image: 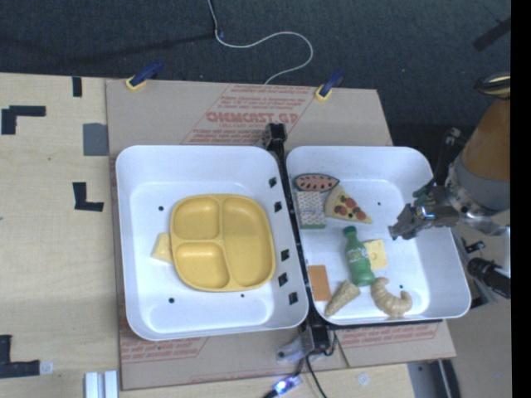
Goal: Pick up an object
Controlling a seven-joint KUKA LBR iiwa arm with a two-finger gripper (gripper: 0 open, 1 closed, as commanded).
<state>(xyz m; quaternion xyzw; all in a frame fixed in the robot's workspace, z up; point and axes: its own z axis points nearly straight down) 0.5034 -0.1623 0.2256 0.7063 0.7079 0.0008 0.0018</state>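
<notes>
Bins seen from above, described left to right. Farthest from the gripper, a yellow divided plate (222,242) is seen in the left bin (141,222). Nearer, in the right bin (390,160), toy foods are spread: a watermelon slice (315,182), a pizza slice (347,206), a green bottle (358,258), a cheese square (377,254), a croissant (392,298). The gripper (408,222) is poised at the right bin's right wall, nothing is seen between its fingers, and how far they are parted cannot be told. Approach is judged to be the step in hand. A short reach leftward and down toward the bottle is called for. Bare floor is left just beside the gripper; the wall crowds its right.
</notes>
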